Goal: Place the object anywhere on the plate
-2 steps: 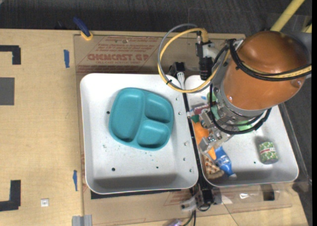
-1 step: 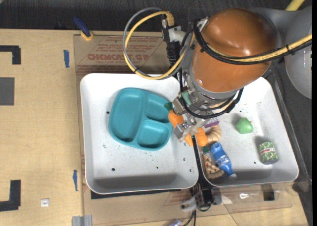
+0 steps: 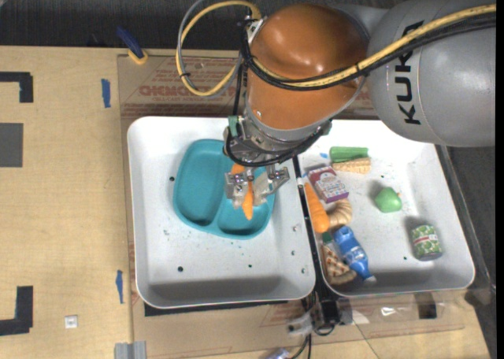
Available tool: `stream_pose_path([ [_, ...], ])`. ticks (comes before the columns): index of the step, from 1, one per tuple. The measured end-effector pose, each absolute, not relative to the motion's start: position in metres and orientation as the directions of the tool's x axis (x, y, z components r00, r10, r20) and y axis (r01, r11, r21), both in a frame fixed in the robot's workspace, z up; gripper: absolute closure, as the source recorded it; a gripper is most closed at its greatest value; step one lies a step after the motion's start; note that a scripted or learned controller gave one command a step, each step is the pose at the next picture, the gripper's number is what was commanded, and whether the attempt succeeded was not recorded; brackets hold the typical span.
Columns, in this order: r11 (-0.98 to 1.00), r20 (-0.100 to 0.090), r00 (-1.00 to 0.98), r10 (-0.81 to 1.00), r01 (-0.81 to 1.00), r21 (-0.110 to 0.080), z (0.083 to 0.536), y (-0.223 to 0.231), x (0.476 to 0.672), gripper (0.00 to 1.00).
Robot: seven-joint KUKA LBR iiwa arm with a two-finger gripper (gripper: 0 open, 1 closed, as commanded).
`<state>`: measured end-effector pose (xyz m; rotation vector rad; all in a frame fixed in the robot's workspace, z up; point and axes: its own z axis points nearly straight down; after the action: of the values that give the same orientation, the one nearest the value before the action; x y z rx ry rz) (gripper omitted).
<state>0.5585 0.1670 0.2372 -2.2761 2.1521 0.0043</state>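
in the right bin (image 3: 453,267) lie a blue bottle (image 3: 353,251), a green can (image 3: 425,241) and a smooth green ball (image 3: 387,199). beside it in the left bin (image 3: 150,216), one teal plate (image 3: 206,190), rounded and glossy. above the plate's right part the gripper (image 3: 251,183) is clenched on a slim orange carrot (image 3: 247,200).

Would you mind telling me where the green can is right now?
The green can sits in the right bin, near its lower right corner, just below the green pepper.
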Motion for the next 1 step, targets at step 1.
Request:
stream_pose_path([
  [1, -0.054, -0.008, 0.054, -0.999, -0.999, -0.007, 0.2384, 0.1662, 0.5593, 0.0],
])
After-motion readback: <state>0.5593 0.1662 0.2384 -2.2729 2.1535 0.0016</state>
